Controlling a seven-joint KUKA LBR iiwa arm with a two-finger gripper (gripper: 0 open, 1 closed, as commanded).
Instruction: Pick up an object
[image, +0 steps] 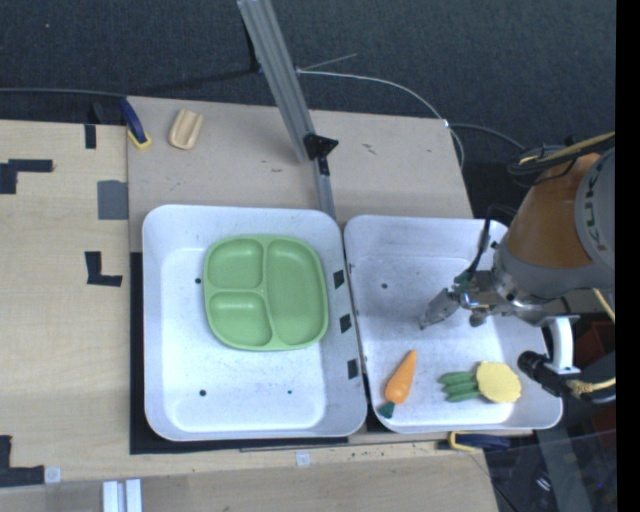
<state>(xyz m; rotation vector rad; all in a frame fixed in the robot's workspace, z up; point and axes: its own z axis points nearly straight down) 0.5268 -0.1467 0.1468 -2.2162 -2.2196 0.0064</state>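
Note:
In the right bin (400, 245) lie an orange carrot (401, 376) near the front left, a green pea pod (459, 384) and a yellow round piece (498, 382) at the front right. My gripper (447, 309) hangs over the middle of the right bin, behind the pea pod and to the right of the carrot. Its fingers point left and down, with nothing seen between them. The grey and orange arm (555, 235) comes in from the right.
The left bin (165, 300) holds a green divided plate (267, 291). A grey pole (285, 85) slants down to the seam between the bins. A small tan object (185, 129) lies on the bench at the back left.

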